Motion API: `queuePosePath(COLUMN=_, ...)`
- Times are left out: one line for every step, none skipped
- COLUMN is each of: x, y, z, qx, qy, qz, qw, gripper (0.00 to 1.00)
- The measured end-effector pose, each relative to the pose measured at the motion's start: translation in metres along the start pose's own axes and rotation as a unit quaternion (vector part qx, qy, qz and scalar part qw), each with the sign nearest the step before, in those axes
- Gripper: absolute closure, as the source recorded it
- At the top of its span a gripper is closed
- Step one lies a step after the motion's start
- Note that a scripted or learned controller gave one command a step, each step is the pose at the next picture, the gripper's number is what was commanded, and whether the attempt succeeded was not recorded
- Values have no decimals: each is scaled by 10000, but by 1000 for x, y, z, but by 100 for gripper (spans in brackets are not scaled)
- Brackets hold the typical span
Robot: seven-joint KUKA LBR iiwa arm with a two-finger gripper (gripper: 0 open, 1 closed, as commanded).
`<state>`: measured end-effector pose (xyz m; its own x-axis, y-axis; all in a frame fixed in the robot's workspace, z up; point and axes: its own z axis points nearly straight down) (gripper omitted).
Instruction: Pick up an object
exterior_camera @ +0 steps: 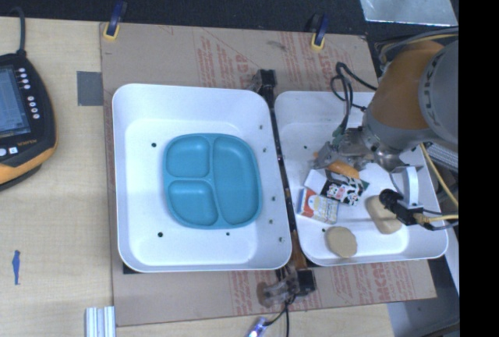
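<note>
The right bin (300,121) holds a small heap of things. A white packet with black and red print (327,199) lies near the bin's middle. A small orange piece (344,169) sits just above it. A round tan lump (341,242) rests by the front wall, and a second tan lump (379,211) lies to its right. My gripper (337,150) hangs low over the middle of this bin, right above the orange piece and the packet. The wrist hides much of it. Nothing shows as lifted.
The left bin (136,113) holds a blue divided plate (211,179). A black and orange handheld pendant (19,117) lies at the bench's left edge. Clamps (115,19) pin the cardboard sheet at the back. The grey and orange arm (413,86) covers the right bin's far right corner.
</note>
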<state>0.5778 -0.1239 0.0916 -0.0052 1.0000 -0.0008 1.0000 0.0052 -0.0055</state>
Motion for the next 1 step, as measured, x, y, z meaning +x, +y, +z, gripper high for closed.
queuePosePath(x=-1, y=0, z=-10, qx=10, qy=-11, qz=-14, qw=10000, gripper=100)
